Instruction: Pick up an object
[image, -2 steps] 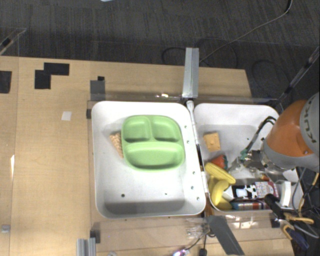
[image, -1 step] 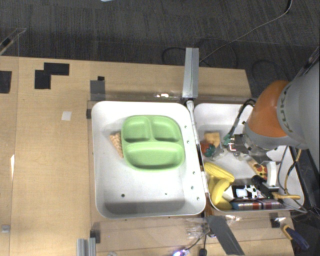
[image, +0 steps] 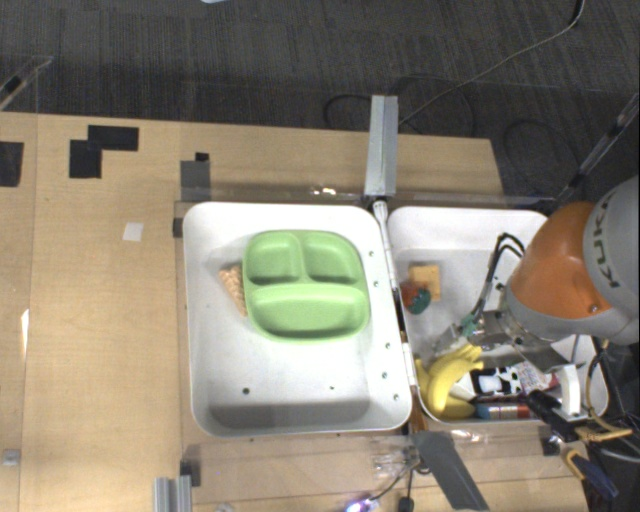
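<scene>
Bins are being shown side by side on the wooden bench (image: 90, 330). The left bin (image: 210, 390) is being occupied by a green divided plate (image: 304, 283), upside or upright cannot be told, with a tan waffle-textured piece (image: 233, 288) tucked against its left edge; bare white floor is being left open below the plate and along the bin's lower wall. The right bin (image: 450, 225) is being crowded along its lower side: a yellow banana (image: 447, 380) is lying near the lower left corner, a dark marker-like item with a red end (image: 500, 408) is resting just beside it, and a small tan block (image: 426, 277) with a red and teal piece (image: 415, 297) is sitting near the dividing wall. Room is being left in the right bin's upper part. The gripper (image: 478, 330) is being held low just above the banana's upper end, under the orange band (image: 555, 270); whether anything is being touched or gripped cannot be told.
</scene>
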